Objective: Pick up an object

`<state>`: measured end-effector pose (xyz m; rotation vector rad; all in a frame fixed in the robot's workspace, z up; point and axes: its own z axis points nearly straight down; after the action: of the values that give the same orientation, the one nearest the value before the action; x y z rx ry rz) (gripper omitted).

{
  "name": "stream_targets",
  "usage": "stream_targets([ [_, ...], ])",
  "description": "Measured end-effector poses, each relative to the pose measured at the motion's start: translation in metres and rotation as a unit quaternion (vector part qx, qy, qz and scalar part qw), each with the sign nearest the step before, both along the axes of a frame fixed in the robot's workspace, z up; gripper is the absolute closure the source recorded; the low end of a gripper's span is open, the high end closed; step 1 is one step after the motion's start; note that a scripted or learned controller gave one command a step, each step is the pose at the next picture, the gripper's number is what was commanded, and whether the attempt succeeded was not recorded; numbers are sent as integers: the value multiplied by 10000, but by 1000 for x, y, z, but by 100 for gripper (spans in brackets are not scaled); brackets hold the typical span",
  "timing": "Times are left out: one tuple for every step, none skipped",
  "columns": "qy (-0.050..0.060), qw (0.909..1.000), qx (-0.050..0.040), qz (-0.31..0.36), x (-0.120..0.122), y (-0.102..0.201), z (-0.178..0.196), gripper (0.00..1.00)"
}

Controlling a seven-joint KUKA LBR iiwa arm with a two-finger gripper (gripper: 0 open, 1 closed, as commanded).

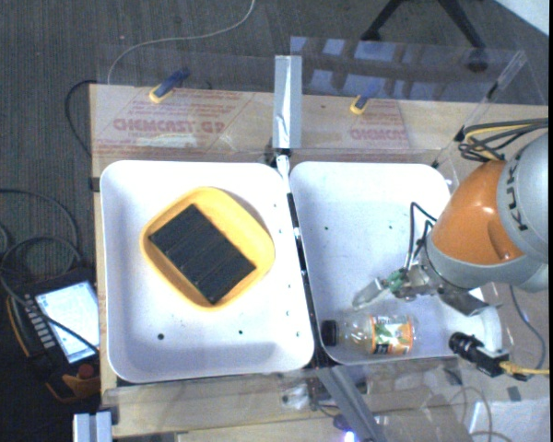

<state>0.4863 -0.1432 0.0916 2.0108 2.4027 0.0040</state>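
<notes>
Clear bottle (380,331) lies near front wall of right bin (369,201), hand (394,285) just above it. Can't tell if hand's open. Bottle's round, could roll away.

two bins (120,339), one bottle (376,332), one tray (208,246)

Dark grey carpet floor (120,26), black office chair base (442,3), trailing cable (226,26).

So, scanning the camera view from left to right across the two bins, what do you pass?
Left bin → yellow dish with black pad → right bin → plastic bottle → gripper → arm's orange band.
</notes>
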Motion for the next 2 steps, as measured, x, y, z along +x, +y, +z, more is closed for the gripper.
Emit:
stream_targets([
  [-41, 9875, 33, -1572, 4, -35, 0, 0],
  [-61, 9988, -31, -475, 3, -6, 1, 0],
])
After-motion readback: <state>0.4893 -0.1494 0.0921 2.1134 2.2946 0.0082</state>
